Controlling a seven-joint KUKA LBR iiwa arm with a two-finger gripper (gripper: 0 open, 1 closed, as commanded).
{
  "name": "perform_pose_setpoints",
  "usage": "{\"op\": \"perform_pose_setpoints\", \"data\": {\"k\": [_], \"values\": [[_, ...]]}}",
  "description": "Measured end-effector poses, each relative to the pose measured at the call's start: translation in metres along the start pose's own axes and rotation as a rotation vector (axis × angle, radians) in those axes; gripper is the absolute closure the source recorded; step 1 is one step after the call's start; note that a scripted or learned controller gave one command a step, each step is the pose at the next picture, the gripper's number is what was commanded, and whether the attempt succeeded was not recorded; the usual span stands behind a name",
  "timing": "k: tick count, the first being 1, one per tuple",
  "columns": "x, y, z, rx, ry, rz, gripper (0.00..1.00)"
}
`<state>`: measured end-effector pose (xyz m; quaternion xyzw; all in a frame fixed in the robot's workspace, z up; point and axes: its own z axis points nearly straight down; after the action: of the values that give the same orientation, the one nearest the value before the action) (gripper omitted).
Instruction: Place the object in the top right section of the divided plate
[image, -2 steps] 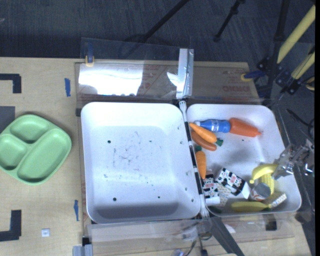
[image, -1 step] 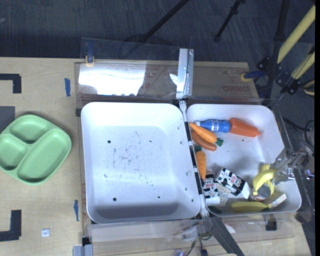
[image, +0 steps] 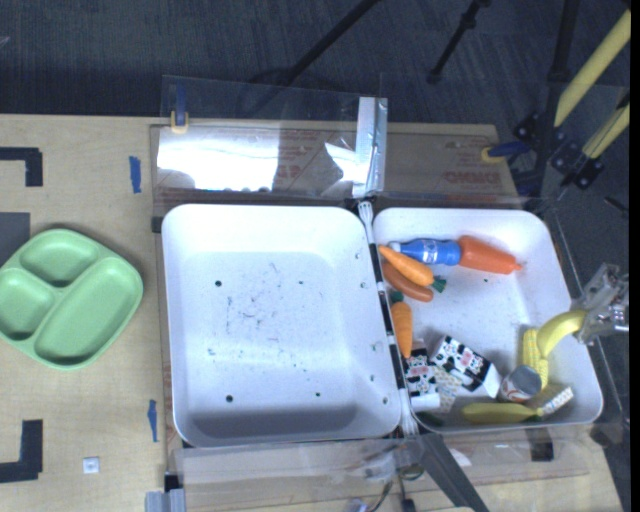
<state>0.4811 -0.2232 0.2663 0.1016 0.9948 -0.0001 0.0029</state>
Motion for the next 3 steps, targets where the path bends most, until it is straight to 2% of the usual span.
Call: {"op": "perform_pose_setpoints", "data": {"k": [1,2,3], "values": [[-0.013,0.004,0.072,-0.001,0.002,-0.139,1.0],[0.001,0.0,0.081,-0.002,0.003,-0.357,1.0],[0.0,0.06,0.059,-0.002,-0.001,-0.625,1.0]]}}
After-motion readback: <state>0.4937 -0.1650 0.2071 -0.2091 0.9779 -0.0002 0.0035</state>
